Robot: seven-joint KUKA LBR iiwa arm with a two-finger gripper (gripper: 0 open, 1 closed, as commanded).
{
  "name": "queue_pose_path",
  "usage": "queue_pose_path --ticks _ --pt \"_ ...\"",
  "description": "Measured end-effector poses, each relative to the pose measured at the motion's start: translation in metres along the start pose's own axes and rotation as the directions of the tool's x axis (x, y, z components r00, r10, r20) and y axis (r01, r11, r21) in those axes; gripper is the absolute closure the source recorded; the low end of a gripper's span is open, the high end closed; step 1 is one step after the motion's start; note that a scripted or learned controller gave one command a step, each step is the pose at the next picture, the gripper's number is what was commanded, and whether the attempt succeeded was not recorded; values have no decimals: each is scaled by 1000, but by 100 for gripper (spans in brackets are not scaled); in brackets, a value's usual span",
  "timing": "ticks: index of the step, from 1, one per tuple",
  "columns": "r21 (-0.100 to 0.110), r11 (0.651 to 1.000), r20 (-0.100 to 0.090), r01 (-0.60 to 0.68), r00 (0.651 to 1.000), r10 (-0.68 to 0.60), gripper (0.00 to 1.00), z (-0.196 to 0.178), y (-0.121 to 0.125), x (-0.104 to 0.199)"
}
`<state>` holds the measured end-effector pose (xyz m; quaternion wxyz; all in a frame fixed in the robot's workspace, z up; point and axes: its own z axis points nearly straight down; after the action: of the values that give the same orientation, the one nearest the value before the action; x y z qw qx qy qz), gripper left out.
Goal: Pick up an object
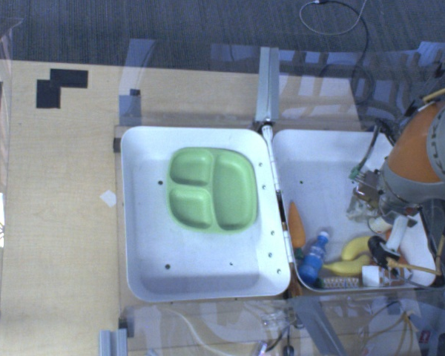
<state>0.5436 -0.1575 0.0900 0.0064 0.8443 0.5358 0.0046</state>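
Green moulded three-compartment tray (211, 188) in smooth left bin (144, 199); gripper (365, 199) over right bin (311, 165), state unclear.

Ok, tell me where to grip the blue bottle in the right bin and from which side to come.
Grip the blue bottle across its body, likely from straight above. It lies on its side at the right bin's near left corner, cap pointing up-right, with the carrot close on its left and the banana on its right. Set the fingers across its narrow width to avoid both.
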Motion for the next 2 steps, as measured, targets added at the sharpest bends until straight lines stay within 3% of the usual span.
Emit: queue_pose_path --ticks 1,2 --pt "2 1000 -1 -10 1000 10 100 0 6 26" --pt "3 1000 0 -11 1000 11 0 1 6 25"
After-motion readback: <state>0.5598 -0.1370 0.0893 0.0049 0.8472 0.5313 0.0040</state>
